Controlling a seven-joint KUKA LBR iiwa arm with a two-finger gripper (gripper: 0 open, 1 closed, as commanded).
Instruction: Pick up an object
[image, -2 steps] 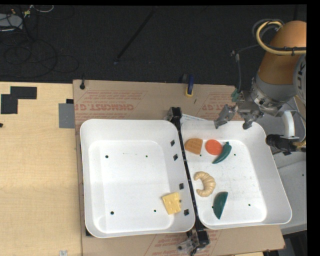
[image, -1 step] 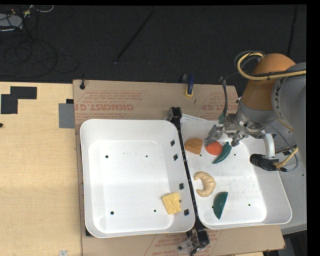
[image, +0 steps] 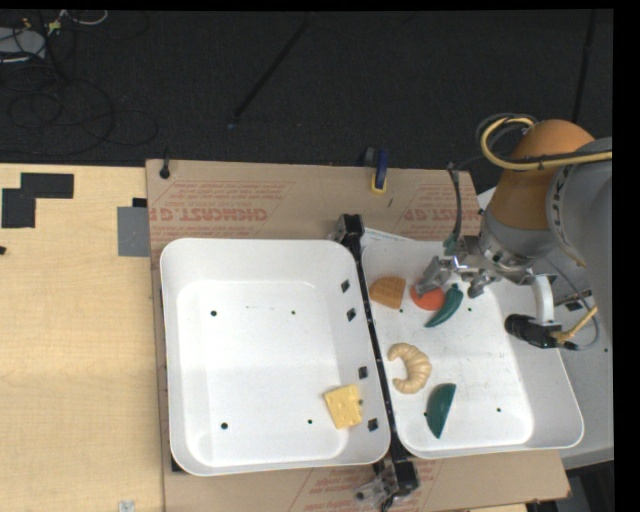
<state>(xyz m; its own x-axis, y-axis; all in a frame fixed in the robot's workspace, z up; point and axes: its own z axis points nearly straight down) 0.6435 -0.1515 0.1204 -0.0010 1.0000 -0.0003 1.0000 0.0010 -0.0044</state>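
Robotics lab: clamped cardboard (image: 250, 205) beneath two bins (image: 190, 300), loose cables (image: 60, 100).

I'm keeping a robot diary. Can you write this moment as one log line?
gripper: low in right bin | by red piece, green pepper | grasp: cannot tell | left bin: cheese

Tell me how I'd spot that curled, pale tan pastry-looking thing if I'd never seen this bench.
Start at the right bin, the one the arm reaches into. Near its middle, close to the black divider between the bins, lies the croissant. It sits below the orange block and above the lower teal piece. It is the only curved, crescent-shaped, pale tan item there.
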